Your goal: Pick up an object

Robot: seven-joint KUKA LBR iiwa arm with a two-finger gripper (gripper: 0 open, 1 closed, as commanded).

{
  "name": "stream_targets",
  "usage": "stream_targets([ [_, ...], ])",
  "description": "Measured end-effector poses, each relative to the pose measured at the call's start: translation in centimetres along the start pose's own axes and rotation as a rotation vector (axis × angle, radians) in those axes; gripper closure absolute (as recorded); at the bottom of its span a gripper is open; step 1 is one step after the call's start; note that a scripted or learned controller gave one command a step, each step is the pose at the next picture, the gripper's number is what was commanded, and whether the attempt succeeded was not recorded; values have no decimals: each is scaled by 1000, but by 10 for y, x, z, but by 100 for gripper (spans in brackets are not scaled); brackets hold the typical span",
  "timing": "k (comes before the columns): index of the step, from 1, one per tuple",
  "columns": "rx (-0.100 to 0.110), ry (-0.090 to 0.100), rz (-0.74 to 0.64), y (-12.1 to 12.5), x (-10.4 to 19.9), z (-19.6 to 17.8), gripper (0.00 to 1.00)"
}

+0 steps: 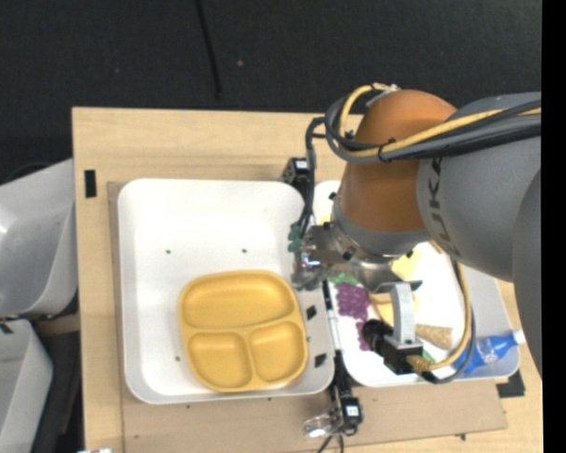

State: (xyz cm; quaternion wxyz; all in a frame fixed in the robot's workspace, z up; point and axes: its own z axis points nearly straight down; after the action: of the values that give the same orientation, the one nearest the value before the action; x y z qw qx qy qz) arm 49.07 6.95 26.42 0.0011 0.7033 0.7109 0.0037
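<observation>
My gripper (311, 258) hangs under the orange band of the arm, at the left wall of the right bin (396, 377), close to the divider between the bins. Just right of it lies a purple bunch, like toy grapes (352, 300). A tan ridged piece (435, 334) lies further right in the same bin, with a pale yellow thing (407, 266) partly under the arm. A blue and clear object (495, 349) rests at the bin's right end. The arm hides most of the right bin.
The left bin (170, 225) holds a yellow divided plate (243, 328) in its near right corner. A tan bench (170, 140) frames both bins. Small black clips sit on the divider between the bins.
</observation>
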Motion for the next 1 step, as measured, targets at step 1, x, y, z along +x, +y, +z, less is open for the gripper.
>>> stream_targets([
  [1,-14,-2,9,9,-26,-157,100],
])
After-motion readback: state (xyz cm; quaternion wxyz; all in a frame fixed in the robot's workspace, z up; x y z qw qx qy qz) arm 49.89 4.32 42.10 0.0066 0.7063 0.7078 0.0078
